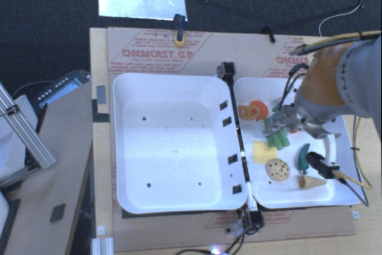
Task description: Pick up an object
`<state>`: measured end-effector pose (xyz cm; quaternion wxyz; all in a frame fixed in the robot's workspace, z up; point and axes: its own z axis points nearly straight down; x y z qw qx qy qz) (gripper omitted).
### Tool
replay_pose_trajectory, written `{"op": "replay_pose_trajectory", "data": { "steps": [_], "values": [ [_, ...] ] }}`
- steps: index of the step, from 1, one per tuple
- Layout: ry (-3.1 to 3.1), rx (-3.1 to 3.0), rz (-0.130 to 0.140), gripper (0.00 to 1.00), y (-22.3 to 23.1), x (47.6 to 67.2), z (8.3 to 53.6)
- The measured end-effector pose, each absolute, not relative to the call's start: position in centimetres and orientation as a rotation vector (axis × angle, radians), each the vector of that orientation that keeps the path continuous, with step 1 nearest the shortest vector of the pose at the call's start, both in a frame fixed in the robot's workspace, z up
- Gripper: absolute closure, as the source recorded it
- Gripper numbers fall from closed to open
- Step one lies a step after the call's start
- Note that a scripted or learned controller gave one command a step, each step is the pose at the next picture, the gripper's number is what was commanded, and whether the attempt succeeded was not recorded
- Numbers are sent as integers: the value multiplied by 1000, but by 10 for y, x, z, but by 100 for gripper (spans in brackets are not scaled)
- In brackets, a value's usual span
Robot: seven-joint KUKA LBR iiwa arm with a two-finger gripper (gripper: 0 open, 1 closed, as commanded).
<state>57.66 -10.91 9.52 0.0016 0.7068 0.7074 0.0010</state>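
Right bin [286, 200]: green block [278, 140] beneath the gripper [276, 126], long axis slanting from upper left to lower right; yellow piece [264, 151] just below it, round cookie [277, 170] lower still, orange-red item [255, 110] toward the upper left, teal curved item [304, 156] and tan cone [312, 181], tip pointing right, toward the right. Claw state: cannot tell, tips hidden against the green block. Left bin [173, 146]: alongside, touching at the shared rim.

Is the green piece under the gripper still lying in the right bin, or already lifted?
Cannot tell. The green piece sits right below the gripper over the right bin, but the slanted view does not show whether it touches the floor.
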Motion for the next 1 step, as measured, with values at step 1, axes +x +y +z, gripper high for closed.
{"op": "replay_pose_trajectory", "data": {
  "steps": [1],
  "values": [
    [2231,2197,20,100,-12,661,191]
  ]
}}
